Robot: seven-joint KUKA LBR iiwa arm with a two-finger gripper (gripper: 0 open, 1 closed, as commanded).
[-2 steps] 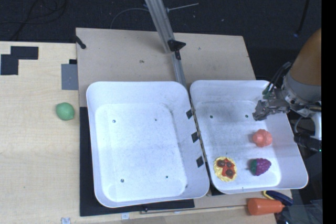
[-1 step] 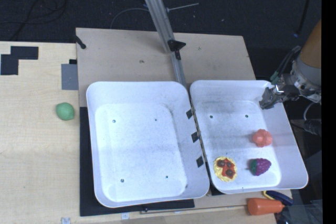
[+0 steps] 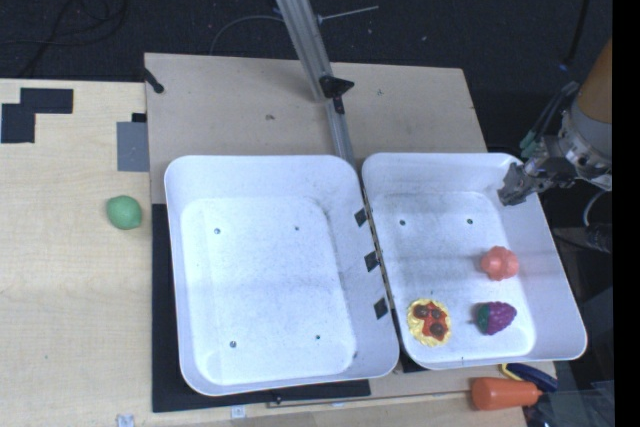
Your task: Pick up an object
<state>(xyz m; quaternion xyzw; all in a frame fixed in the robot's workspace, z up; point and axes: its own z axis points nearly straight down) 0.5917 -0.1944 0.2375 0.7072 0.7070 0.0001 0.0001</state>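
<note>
Both bins – left [image 3: 262,275] & right [image 3: 455,215] – look like smooth white plastic w/ grey speckling, slight sheen. Bench [image 3: 60,255] is pale matt wood-look board. Slanted rail [image 3: 305,25] – ribbed bare metal, prob. aluminium. Green ball [image 3: 125,212] looks matt.

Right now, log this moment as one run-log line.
gripper: over right bin upper right rim | holding: nothing seen | in bin: pink toy, purple grapes, yellow pizza toy

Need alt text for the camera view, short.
The gripper hangs over the right bin's far right corner; that bin holds a pink object, purple grapes and a yellow toy. A green ball lies left of the bins.
</note>
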